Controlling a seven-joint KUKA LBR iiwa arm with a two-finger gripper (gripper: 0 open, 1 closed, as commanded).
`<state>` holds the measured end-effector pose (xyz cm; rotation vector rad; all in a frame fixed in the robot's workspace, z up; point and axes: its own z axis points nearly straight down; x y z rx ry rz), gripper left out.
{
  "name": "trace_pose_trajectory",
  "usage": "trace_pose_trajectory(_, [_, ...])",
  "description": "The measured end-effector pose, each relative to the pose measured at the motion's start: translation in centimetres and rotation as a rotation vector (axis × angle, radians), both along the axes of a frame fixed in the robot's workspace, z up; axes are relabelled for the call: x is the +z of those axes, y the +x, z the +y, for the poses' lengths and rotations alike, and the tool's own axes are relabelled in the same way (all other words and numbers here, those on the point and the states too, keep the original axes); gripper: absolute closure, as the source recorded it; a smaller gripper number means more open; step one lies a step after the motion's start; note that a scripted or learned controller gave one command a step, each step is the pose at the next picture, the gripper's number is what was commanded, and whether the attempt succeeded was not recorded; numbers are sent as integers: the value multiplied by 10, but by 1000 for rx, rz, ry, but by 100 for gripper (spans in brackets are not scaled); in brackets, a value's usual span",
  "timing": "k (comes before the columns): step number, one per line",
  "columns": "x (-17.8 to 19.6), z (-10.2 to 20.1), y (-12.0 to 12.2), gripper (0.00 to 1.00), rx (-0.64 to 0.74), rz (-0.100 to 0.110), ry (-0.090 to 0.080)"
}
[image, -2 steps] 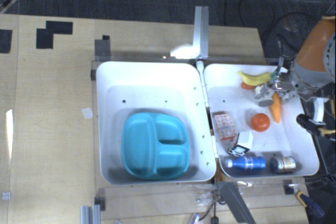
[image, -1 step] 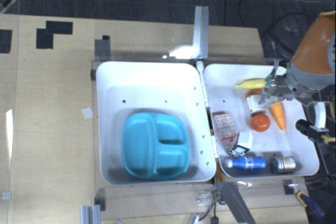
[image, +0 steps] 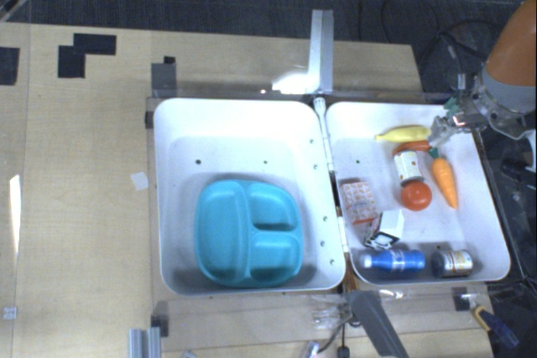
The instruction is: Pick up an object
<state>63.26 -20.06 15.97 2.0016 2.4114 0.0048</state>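
In the right bin lie a yellow banana, an orange carrot, a small bottle with a white label and red cap, a red tomato, a patterned packet, a blue bottle and a dark can. My gripper hangs over the bin's far right part, just right of the banana and above the carrot's top. Nothing shows between its fingers.
The left bin holds a blue divided tray. A metal post rises behind the wall between the bins. A black-and-white card lies by the blue bottle. Cables run over the dark floor at the back.
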Motion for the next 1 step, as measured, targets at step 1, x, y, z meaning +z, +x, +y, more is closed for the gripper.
trace_pose_trajectory(1, [62, -4, 14, 100, 141, -1, -2])
